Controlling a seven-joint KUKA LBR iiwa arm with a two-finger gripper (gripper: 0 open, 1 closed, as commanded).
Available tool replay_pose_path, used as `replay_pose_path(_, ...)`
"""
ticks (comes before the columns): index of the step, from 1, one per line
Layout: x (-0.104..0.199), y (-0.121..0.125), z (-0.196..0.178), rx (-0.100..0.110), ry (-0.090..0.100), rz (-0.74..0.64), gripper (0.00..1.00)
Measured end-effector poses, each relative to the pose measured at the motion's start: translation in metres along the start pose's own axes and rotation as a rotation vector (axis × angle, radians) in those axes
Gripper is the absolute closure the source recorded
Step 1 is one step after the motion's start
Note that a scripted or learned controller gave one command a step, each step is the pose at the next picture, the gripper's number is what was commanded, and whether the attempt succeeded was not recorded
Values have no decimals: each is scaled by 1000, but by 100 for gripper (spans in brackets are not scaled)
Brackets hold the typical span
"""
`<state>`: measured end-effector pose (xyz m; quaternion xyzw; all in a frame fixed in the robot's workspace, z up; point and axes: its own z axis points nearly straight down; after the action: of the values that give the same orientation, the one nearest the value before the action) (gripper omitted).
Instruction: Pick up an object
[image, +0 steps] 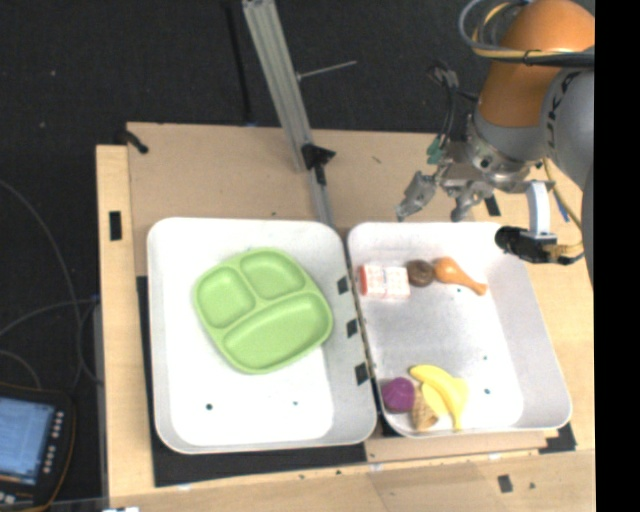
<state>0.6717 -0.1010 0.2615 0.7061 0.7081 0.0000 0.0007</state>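
End effector (437, 200) hovers at upper right, fingers spread apart and empty, just above the right shallow white bin's (520, 330) far rim. Inside, a small red-and-white box (384, 281) sits beside a brown-orange drumstick-shaped toy (447, 272); a yellow banana (443, 391) lies at lower centre. A green divided plate (263, 309) rests in the left white bin (180, 400).

Single fixed camera, high above the bench (120, 300), looking down at a slant. Both white bins (170, 400) in frame; arm (530, 60) enters beyond the right bin.

Two white bins (180, 420) — one green tray (263, 310), one banana (445, 390).
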Motion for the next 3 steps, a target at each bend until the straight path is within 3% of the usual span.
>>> replay_pose_path(1,0,0,0,0,-1,0,0)
replay_pose_path(2,-7,-8,47,5,-1,4,0)
replay_pose_path(3,-3,-1,96,5,-1,1,0)
